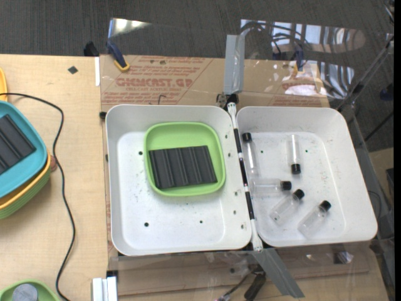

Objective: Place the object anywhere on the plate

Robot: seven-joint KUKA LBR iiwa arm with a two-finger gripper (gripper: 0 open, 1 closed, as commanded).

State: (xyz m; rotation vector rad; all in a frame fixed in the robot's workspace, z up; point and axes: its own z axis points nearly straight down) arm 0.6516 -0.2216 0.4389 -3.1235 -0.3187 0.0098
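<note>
A green square plate (182, 131) sits in the back half of the left white bin (175, 224), with a dark ribbed mat (183, 167) lying across its middle. The right white bin (335, 168) holds several clear vials with black caps. One long vial (249, 152) lies along the bin's left wall, and another (293, 153) lies near the middle. Two vials (285, 206) (313, 217) lie toward the front and one (272, 185) lies just behind them.
A stack of teal and yellow plates (22, 162) sits at the far left of the wooden bench, with a black cable (62, 187) running past it. Cardboard (156, 80) lies behind the bins, and a grey metal post (233, 68) stands at their back seam.
</note>
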